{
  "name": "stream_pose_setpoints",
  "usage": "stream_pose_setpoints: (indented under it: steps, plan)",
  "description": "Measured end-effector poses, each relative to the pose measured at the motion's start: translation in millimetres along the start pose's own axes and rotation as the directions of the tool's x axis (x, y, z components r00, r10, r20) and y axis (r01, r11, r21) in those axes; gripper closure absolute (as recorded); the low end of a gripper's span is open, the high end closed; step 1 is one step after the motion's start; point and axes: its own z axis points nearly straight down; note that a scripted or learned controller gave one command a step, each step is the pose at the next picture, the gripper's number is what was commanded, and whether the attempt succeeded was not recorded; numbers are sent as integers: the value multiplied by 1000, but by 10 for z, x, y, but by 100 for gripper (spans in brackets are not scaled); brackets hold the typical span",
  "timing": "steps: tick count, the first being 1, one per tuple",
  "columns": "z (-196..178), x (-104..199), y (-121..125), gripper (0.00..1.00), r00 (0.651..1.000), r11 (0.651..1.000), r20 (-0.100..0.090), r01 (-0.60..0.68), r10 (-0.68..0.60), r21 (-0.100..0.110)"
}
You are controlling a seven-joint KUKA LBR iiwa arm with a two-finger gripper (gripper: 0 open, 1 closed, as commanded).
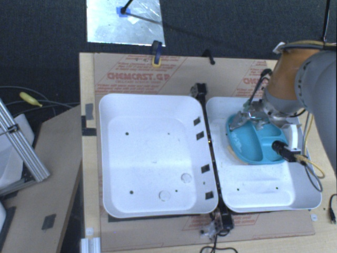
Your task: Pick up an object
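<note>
We locate the task's thing, a blue dish [256,142], in the right bin [263,194], lying in the upper half of that bin and toward its right side. The dish is a shallow, divided piece whose long axis runs roughly from 10 o'clock to 4 o'clock across the bin floor. The gripper [251,116] stands over the dish's upper-left rim, so that the body of the dish lies from the gripper toward 5 o'clock. The gripper appears to meet or nearly meet that rim, but we cannot tell from this slanted view whether contact exists, how the gripper is set, or whether it has hold of anything. The arm [310,83] reaches in from 3 o'clock and covers the bin's upper-right corner. A dark fitting [284,152] on the arm's assembly overlaps the dish's right edge at about 4 o'clock from the dish's centre. The left bin [152,157] lies at 9 o'clock from the gripper, across the divider, and carries only faint round marks on its floor. We judge that the coming move turns on the rim directly beneath the gripper: a grasp across the thin rim, crosswise to the long axis, seems the workable one. The risk, in our judgement, is that the smooth rim slips free on the lift. Both bins rest on the surface [137,70].
</note>
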Motion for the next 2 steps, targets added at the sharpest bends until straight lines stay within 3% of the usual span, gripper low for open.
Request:
stream_pose_setpoints:
  steps: [1,2]
  plan:
    - [16,-696,292,0,1000,1000,-18,-7,8,21]
    - [27,-30,305,0,1000,1000,-5,2,-2,10]
